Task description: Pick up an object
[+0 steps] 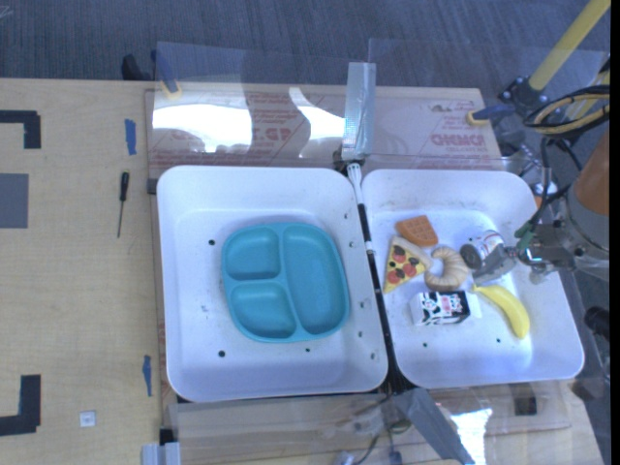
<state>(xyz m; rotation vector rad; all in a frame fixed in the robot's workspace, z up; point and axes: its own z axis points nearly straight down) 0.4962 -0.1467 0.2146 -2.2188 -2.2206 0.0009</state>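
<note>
gripper (pixel 487 257) low in right bin (pixel 552 352), finger state can't tell | croissant (pixel 448 269) just left of it | banana (pixel 508 308), pizza slice (pixel 403 263), cow-print carton (pixel 444 307) nearby | teal plate (pixel 286 281) in left bin (pixel 184 356)

Bench (pixel 68 289), light wood top: two shallow white bins side by side, left bin (pixel 184 260) and right bin (pixel 552 356), touching along a central seam; a dark screwdriver (pixel 122 201) lies left of them, well apart.
</note>
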